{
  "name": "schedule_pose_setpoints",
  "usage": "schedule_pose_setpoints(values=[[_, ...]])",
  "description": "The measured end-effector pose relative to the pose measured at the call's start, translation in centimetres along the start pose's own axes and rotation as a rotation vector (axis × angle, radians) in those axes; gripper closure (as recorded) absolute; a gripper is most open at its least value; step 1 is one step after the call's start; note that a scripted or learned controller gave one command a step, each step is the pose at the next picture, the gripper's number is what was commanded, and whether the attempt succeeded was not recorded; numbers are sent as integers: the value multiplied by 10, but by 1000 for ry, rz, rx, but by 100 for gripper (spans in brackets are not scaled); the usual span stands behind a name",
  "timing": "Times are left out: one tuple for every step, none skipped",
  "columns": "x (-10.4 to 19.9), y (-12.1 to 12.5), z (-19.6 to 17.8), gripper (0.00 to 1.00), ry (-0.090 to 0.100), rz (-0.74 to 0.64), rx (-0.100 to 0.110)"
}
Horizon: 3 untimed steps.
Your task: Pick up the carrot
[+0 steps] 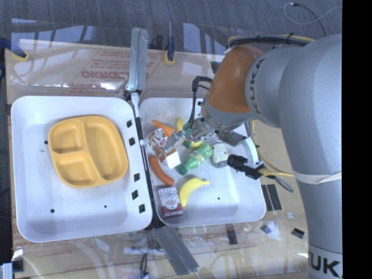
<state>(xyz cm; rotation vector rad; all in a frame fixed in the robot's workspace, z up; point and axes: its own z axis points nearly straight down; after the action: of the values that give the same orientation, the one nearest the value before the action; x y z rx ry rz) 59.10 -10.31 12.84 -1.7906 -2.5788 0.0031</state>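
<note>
Grey arm (302, 115) hangs over the carrot (163, 128); claw (190, 133) opening cannot be judged.

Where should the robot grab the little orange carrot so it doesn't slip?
Probably across the middle of the carrot, coming straight down. It lies flat and slanted near the right bin's top left, so the pincer should close across its narrow width. A snack packet crowds its lower side.

Bright, even overhead light, glare streaks on the clear bench sheet (87, 68), slightly soft focus.
</note>
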Motion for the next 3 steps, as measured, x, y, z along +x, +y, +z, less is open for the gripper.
schedule_pose_setpoints(values=[[10, 75, -64, 0, -4, -207, -5], [45, 18, -63, 0, -1, -411, -2], [-5, 41, 36, 0, -3, -396, -4]])
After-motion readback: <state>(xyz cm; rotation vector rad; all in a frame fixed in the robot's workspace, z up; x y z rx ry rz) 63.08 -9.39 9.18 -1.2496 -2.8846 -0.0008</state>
